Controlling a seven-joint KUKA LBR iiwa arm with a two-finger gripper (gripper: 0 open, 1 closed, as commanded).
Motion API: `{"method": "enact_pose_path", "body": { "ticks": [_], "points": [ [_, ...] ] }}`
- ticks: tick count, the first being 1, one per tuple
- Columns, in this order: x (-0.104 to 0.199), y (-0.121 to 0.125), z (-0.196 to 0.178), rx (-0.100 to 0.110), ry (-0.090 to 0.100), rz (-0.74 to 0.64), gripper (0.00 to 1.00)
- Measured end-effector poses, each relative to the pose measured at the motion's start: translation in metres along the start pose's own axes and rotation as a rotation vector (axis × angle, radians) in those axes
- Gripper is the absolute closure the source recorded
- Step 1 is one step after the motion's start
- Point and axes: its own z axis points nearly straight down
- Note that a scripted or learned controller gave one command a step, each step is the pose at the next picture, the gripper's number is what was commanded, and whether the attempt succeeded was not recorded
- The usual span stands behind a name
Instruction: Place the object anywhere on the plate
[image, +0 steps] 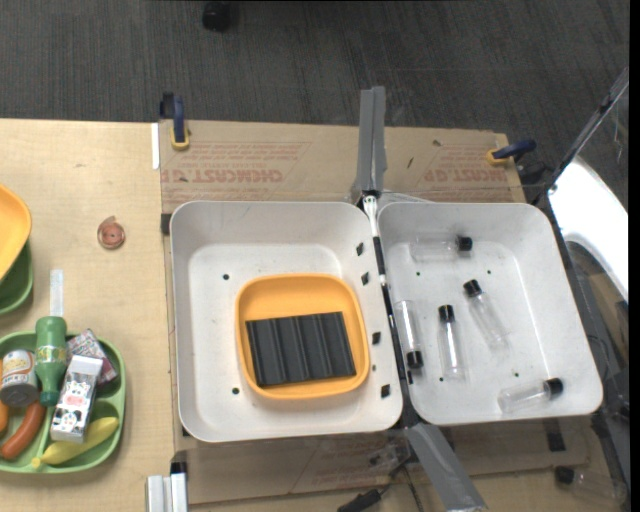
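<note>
At the left edge of the bench I see a green tray (112, 408) with toy food and a small green bottle (49, 352). Next comes the left bin (200, 260), where the orange plate (296, 288) sits in the middle and carries a dark ribbed block (302, 348). In the right bin (525, 232) lie five clear vials with black caps: one (437, 247) near the far edge, one (408, 335) along the left wall, two (449, 340) in the middle, and one (525, 395) at the near right corner. All of them are well apart from the plate.
</note>
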Motion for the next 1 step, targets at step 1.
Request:
{"method": "enact_pose_path", "body": {
  "ticks": [1],
  "points": [
    [-0.0100,-0.0647,-0.0007,0.000,-0.001,-0.362,1.00]
  ]
}}
